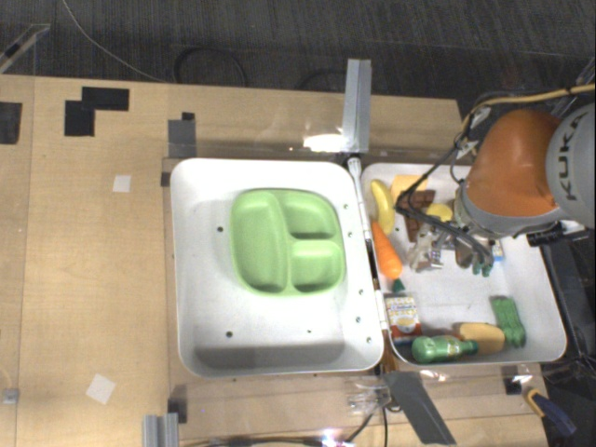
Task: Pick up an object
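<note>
Camera view, arm (521,170): you see it reach in from the right, its orange band bulging over the far part of the right bin (549,338), the wrist bent down toward the bin floor.
Camera view, hand (438,254): it hangs below the wrist over the middle-left of the right bin, pointed down at a bare white patch; you cannot tell from this angle whether it is spread or closed, and nothing reads clearly as caught in it.
Camera view, objects to pick: a banana (381,199) lies at the far left corner of the right bin, a carrot (388,251) just nearer along the left wall, both just beside the hand.
Camera view, near edge of that bin: a small printed carton (403,315), a green bottle (444,347) on its side, a tan piece (482,334) touching it, and a green ridged item (509,320) to the right.
Camera view, left bin (200,343): it holds a green divided tray (284,240), well apart from the hand.
Camera view, surface (84,268): pale wood, carrying both bins side by side.
</note>
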Controlling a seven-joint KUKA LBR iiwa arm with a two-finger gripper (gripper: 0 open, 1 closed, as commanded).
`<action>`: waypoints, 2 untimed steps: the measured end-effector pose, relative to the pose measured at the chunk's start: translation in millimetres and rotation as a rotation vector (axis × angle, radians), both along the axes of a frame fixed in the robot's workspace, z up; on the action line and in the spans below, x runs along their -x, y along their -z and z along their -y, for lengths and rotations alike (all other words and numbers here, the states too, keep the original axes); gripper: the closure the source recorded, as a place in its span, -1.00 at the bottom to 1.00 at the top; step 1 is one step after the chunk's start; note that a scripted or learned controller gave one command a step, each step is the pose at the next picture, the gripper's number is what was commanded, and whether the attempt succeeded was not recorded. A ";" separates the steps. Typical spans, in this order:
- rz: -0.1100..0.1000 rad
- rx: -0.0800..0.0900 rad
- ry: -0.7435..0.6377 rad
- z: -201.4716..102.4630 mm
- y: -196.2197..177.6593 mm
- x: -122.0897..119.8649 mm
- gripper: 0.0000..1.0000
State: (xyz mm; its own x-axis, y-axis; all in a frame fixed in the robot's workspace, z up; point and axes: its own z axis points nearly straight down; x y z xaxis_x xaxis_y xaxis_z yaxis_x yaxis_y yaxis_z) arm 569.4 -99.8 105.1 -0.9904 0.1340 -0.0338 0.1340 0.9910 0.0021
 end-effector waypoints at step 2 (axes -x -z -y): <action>-0.022 0.002 -0.151 34.3 -46.8 -71.3 -1.00</action>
State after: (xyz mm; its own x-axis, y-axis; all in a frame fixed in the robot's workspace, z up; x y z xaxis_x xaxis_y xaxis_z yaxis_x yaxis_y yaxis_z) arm 640.7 -134.1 151.9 -0.9998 -0.0164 -0.0121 -0.0164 0.9999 -0.0010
